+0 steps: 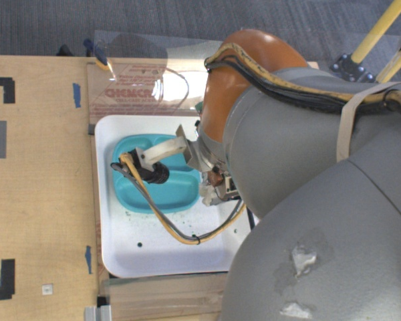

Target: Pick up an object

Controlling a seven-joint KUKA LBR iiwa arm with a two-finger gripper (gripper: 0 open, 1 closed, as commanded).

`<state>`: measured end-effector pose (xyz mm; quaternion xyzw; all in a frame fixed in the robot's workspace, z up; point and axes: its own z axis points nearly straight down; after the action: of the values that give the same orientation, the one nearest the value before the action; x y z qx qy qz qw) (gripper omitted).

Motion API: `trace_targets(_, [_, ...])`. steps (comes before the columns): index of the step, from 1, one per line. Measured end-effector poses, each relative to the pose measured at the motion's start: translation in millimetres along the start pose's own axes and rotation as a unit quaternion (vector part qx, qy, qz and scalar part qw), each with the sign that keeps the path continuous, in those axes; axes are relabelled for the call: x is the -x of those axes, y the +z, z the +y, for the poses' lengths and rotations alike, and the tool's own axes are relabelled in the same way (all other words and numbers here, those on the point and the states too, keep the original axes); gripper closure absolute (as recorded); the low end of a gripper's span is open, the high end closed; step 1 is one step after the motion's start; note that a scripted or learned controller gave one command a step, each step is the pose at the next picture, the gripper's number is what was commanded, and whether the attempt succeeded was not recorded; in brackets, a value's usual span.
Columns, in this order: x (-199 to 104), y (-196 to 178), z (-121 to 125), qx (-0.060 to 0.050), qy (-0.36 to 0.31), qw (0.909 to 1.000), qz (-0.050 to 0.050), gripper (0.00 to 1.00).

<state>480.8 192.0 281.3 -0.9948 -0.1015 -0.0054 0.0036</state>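
Reaching in from the right, the grey arm with its orange band covers most of the right half of the view. The gripper sits low over the white bin, just beside the right edge of a teal plastic dish. Whether it is spread or closed cannot be told, since the wrist hides most of it. Nothing can be seen in its grasp.

The teal dish, the only thing to pick from here, lies flat in the upper left part of the bin, close to the left wall. It is shallow, with rounded corners and a raised divider (it looks split into compartments). Below the dish the bin floor is bare white apart from a few small dark specks.

The bin rests on a tan bench top marked with black corner shapes and short strips of blue tape. Just behind the bin lies a clear plastic sheet with red print, catching glare. Grey carpet fills the top, and yellow rods cross the upper right corner.
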Motion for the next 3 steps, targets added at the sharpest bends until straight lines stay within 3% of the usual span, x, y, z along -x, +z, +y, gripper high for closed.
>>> trace_targets(1, [0.0,133.7,-32.1,0.003,-0.075,0.9971,-0.013,1.00])
trace_targets(2, [-6.7,-22.5,-32.9,0.002,-0.001,1.0000,-0.002,1.00])
trace_targets(3, [-1.0,109.4,-30.4,0.005,0.002,0.9999,-0.012,1.00])
